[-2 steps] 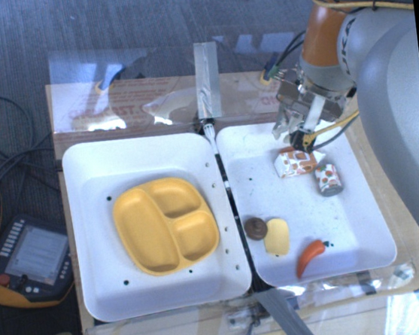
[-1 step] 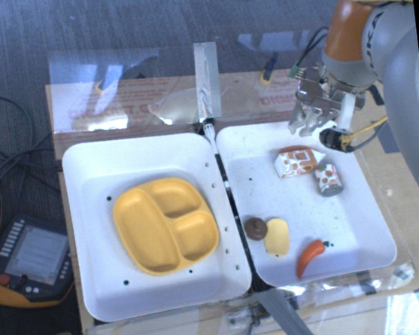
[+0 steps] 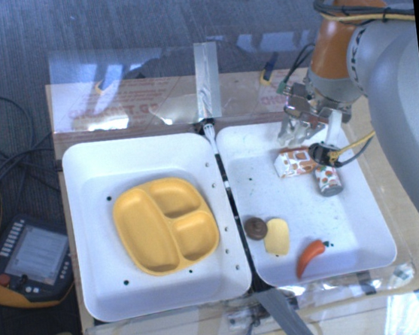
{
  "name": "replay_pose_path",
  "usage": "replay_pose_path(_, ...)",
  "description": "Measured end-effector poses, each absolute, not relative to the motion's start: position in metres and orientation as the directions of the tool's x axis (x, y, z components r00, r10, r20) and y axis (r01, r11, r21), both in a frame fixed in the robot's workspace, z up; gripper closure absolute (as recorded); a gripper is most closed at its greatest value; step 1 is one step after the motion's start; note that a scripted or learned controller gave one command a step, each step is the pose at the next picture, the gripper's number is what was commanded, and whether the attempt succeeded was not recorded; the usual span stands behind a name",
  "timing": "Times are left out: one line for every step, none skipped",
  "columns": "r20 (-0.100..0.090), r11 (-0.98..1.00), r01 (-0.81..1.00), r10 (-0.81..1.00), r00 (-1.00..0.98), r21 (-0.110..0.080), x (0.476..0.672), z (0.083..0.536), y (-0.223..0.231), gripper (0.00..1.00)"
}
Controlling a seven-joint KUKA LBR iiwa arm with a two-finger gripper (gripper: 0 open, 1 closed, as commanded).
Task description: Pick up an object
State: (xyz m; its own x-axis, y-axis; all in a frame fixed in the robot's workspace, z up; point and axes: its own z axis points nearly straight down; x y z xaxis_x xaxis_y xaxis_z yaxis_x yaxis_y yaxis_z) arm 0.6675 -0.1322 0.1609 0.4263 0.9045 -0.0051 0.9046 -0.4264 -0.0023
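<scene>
The orange pepper point(image 3: 310, 256) lies nearest the camera, at the front of the right bin point(image 3: 371, 245), tilted with its green stem end pointing up and to the right. Just behind it and to the left sit a pale yellow piece point(image 3: 277, 236) and, touching its left side, a small round brown item point(image 3: 255, 228), close to the bin's left wall. Further back in the same bin a small patterned carton point(image 3: 294, 162) lies flat, and just to its right a small can point(image 3: 328, 179) rests tilted near the right wall. The gripper point(image 3: 303, 130) hangs over the back of the right bin, just above the carton, with nothing visibly between its fingers; whether the jaws stand apart or together cannot be told from this angle. The left bin point(image 3: 88, 170) holds a yellow divided tray point(image 3: 166, 224), lying flat in its middle.
</scene>
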Motion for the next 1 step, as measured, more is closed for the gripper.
replay_pose_path(-0.003, -0.297, 0.955, 0.955, 0.297, -0.003, 0.6675, 0.1133, -0.1013, 1.0)
